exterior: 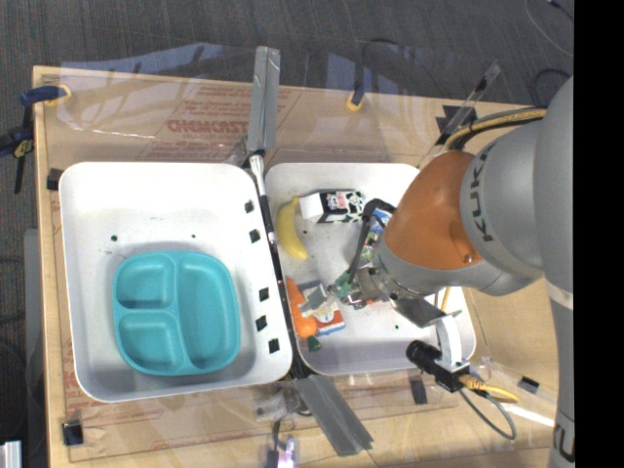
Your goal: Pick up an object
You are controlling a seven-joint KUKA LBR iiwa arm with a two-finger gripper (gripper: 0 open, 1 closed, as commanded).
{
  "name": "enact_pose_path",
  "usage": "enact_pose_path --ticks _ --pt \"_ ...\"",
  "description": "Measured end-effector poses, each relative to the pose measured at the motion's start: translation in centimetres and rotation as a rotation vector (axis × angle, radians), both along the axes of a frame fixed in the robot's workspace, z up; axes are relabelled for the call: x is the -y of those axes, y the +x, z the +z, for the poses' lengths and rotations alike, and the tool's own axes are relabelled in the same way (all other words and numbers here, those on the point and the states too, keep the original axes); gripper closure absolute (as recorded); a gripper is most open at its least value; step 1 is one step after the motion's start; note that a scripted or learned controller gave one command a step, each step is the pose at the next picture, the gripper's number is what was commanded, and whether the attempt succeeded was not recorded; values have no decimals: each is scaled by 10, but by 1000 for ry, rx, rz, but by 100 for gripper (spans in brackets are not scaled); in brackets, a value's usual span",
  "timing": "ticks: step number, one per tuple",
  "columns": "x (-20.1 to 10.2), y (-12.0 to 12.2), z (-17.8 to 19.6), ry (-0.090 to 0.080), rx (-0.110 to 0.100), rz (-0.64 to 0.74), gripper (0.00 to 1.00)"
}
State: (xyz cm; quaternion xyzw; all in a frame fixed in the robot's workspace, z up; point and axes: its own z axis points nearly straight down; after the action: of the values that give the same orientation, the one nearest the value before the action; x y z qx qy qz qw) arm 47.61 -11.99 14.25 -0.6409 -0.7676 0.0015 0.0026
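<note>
- Two bins sit side by side on the bench: the left bin [78, 213] and the right bin [390, 175].
- A divided tray [175, 310] lies in the left bin, toward its front.
- A banana [290, 230] lies in the right bin by its left wall.
- A small box [331, 205] lies just right of the banana, toward the back.
- The arm [458, 222] reaches over the right bin from the right.

Even overhead light was bright; the white bins [88, 222] nearly washed out. Soft shadows; glare on plastic sheet [146, 96] toward twelve o'clock. Slightly soft focus.
</note>
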Motion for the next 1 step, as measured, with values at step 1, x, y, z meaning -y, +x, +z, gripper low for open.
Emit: enact_pose_path --ticks 1 --pt "11 40 -52 -2 4 59 0"
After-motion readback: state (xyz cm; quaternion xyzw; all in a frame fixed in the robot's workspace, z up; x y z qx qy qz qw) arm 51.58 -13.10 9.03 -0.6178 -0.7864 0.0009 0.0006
